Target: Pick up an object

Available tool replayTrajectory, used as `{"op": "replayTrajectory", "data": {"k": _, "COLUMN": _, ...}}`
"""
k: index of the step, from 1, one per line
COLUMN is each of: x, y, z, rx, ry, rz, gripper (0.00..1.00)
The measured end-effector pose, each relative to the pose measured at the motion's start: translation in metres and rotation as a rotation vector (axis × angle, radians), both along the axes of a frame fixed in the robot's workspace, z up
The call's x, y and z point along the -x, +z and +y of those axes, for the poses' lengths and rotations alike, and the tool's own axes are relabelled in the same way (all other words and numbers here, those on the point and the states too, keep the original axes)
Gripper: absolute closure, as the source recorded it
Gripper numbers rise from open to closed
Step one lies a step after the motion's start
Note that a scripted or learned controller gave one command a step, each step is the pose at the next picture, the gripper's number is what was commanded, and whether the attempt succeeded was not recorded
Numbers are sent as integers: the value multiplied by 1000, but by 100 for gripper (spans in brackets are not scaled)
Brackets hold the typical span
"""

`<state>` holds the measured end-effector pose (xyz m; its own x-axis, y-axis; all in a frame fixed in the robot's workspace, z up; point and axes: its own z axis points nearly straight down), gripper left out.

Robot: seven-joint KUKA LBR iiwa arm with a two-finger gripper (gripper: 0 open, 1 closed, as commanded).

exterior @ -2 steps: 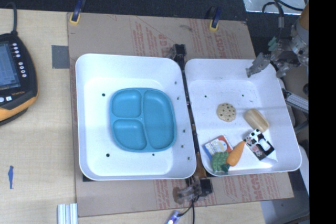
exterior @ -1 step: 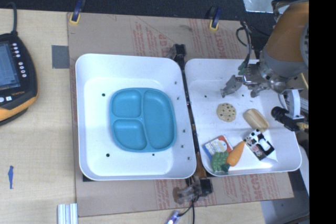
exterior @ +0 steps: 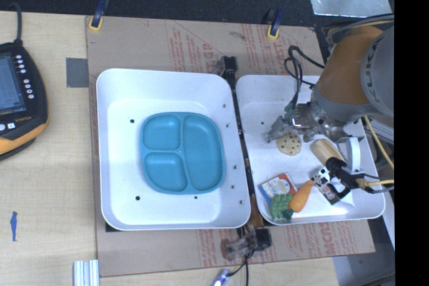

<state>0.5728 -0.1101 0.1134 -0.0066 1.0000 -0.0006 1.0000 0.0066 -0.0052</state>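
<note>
My gripper hangs low over the upper middle of the right bin, reaching in from the right under the grey arm with its orange band. Its fingers stand open with nothing between them. A round speckled cookie lies on the bin floor just below and to the right of the fingertips, close to them. Further toward the bin's front lie a tan roll-shaped piece, an orange carrot, a small colourful carton with a green piece by it, and a black-and-white object.
The left bin holds a blue divided plate. A ridge between the bins runs along their shared edge. A handheld control pendant lies at the bench's far left. Cables trail by the arm.
</note>
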Motion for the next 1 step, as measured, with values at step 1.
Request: {"op": "replayTrajectory", "data": {"k": 1, "x": -32, "y": -22, "z": -24, "rx": 0, "ry": -3, "rz": -2, "gripper": 0}}
